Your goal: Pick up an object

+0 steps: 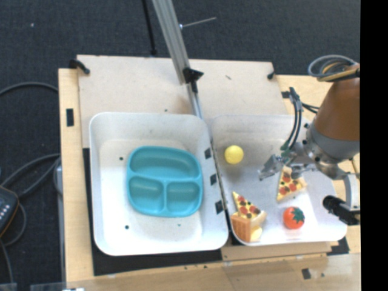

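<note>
The desk (151, 83) carries two white bins. The left bin (109, 162) holds a teal tray (163, 180) with three compartments. The right bin (254, 132) holds the toys: a yellow ball (234, 154) near its left wall, a pizza slice (290, 185) to the right, a second, thicker slice (247, 216) at the front left corner, and a red tomato (293, 217) at the front.

The arm (339, 120) reaches in over the right bin. Its tool (280, 165) hangs low, just beside the top of the right-hand slice; how far open it is I cannot tell, and nothing shows in its grip.

This looks like the approach step, with the grasp not yet made. The next move probably calls for settling over that slice and closing on it.
</note>
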`<state>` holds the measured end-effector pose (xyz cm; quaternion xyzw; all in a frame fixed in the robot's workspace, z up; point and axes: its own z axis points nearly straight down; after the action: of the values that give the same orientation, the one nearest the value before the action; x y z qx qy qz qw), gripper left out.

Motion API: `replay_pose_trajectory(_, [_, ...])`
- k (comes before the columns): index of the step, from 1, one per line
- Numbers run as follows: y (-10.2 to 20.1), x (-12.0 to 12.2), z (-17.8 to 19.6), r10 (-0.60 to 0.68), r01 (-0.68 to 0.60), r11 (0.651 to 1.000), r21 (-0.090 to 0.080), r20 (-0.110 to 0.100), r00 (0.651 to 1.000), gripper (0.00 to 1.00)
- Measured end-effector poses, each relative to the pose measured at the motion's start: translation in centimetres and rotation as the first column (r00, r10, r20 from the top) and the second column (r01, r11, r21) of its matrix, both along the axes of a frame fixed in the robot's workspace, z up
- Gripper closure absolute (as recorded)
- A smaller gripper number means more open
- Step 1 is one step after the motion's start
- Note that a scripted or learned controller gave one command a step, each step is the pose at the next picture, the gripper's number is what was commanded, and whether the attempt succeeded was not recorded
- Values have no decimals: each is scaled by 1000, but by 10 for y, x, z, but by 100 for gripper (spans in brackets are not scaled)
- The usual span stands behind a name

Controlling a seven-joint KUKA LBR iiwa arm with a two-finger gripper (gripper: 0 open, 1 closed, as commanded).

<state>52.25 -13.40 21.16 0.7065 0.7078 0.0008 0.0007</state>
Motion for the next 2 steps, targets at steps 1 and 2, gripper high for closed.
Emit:
replay_pose_trajectory(1, [0,0,0,-2,2,1000,0,0,1000,0])
replay_pose_trajectory(2, [5,-5,-60,-2,2,1000,0,-7,1000,0])
